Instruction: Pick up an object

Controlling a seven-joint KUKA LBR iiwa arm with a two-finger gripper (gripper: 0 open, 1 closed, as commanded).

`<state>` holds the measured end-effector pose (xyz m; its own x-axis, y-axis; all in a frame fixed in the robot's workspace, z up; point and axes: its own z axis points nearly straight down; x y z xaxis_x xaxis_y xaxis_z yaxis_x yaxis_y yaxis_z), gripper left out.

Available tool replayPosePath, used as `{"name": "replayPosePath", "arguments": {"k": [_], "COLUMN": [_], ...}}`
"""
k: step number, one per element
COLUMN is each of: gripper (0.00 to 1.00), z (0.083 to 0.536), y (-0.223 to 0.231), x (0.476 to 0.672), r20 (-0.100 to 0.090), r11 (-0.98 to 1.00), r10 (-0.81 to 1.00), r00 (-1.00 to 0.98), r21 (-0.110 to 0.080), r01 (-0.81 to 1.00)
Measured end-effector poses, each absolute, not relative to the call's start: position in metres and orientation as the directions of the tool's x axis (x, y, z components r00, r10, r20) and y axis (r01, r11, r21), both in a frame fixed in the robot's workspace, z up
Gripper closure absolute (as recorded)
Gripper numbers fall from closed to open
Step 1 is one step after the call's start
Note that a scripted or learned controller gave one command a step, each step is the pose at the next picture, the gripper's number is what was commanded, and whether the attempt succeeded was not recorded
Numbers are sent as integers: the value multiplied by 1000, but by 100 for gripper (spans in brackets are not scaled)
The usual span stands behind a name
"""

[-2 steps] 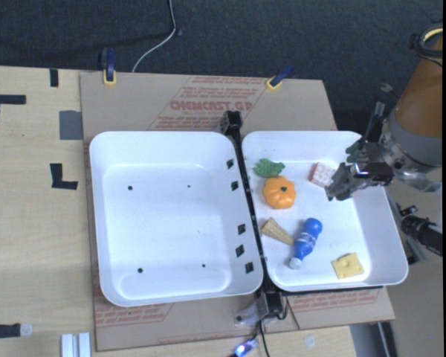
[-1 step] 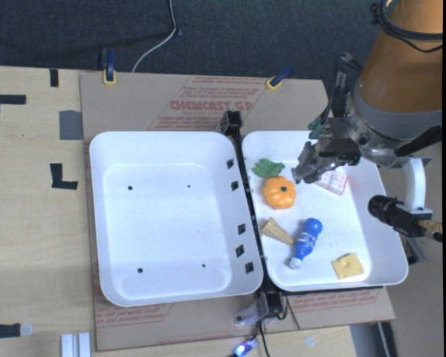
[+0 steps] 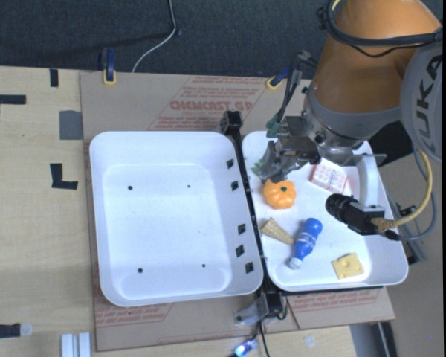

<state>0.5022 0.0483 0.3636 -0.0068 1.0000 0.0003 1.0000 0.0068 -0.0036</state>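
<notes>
My gripper (image 3: 270,163) hangs low over the far left part of the right bin (image 3: 398,268), just above and behind a small orange pumpkin-shaped object (image 3: 279,194). The big grey and orange wrist covers the bin's far right corner. In front of the pumpkin lie a tan wedge (image 3: 277,231) and a blue bottle with a white cap (image 3: 305,242). A yellow block with a hole (image 3: 347,265) sits near the front edge. A pink and white packet (image 3: 328,175) shows partly under the wrist.
The left bin (image 3: 163,222) is beside the right one, with a black divider rail (image 3: 241,199) between them. A black fitting with a yellow cable (image 3: 353,214) hangs from the arm over the right bin. Cardboard lies under both bins.
</notes>
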Motion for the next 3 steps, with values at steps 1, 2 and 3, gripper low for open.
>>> {"name": "replayPosePath", "arguments": {"k": [1, 2, 3], "gripper": [100, 100, 100], "z": [385, 400, 423], "y": [-47, 18, 42], "x": [483, 484, 504], "r20": [-3, 1, -1], "r11": [-8, 7, 3], "r10": [1000, 1000, 1000], "r00": [8, -7, -3], "r21": [1, 0, 1], "r01": [1000, 1000, 1000]}}
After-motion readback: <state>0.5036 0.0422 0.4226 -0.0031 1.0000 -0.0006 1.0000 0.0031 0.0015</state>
